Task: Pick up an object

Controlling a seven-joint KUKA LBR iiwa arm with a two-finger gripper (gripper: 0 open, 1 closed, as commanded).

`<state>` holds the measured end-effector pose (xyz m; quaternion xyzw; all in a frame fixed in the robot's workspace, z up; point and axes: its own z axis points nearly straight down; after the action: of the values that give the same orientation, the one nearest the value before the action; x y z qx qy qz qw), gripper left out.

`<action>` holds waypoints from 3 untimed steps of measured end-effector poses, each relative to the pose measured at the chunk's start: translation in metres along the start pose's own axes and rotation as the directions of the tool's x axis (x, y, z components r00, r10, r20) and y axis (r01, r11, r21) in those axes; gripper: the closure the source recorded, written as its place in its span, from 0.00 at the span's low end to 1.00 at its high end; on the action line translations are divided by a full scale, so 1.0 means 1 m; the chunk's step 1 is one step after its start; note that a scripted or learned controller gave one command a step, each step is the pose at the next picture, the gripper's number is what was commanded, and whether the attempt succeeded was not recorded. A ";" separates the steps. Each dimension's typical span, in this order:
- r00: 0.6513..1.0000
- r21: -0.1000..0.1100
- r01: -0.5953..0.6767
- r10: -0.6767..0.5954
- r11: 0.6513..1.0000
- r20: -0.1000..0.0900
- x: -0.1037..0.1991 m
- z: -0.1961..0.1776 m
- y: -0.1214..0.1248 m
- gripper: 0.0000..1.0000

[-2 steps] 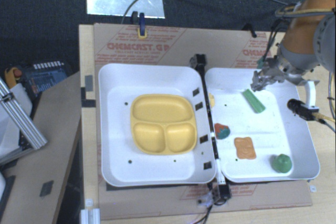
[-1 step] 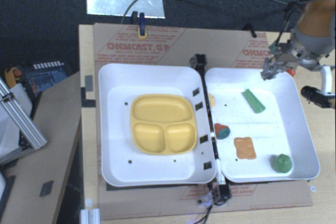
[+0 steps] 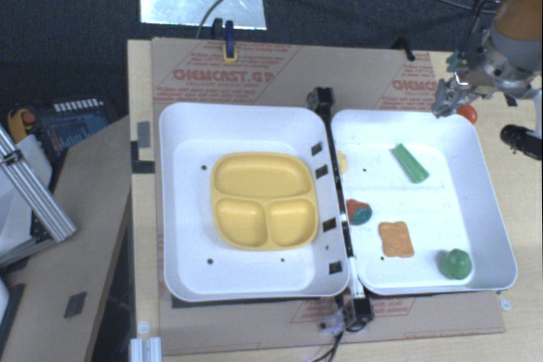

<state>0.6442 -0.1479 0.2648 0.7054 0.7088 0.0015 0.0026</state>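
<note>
My gripper (image 3: 454,103) hangs over the back right corner of the right bin (image 3: 488,182), shut on a small orange-red object (image 3: 467,112) that sticks out below its fingers. Loose in the right bin lie a green block (image 3: 410,163) near the back, a red and teal piece (image 3: 359,212) by the left wall, a flat orange piece (image 3: 395,238) in the middle front, and a round green object (image 3: 456,264) at the front right. A small yellow bit (image 3: 341,161) rests against the divider.
The left bin (image 3: 182,182) holds a yellow three-compartment tray (image 3: 261,199). A black clip strip (image 3: 331,182) runs between the bins. A cable arcs over the bench's back, and a metal rail (image 3: 34,191) and clutter sit at the left.
</note>
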 end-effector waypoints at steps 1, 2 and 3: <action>1.000 0.006 0.004 -0.004 1.000 -0.003 0.052 0.004 -0.025 1.00; 1.000 0.006 0.003 -0.003 1.000 -0.002 0.095 0.004 -0.043 1.00; 1.000 0.006 0.005 -0.005 1.000 -0.004 0.156 0.013 -0.053 1.00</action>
<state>0.5909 0.0082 0.2512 0.7036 0.7106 0.0007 -0.0007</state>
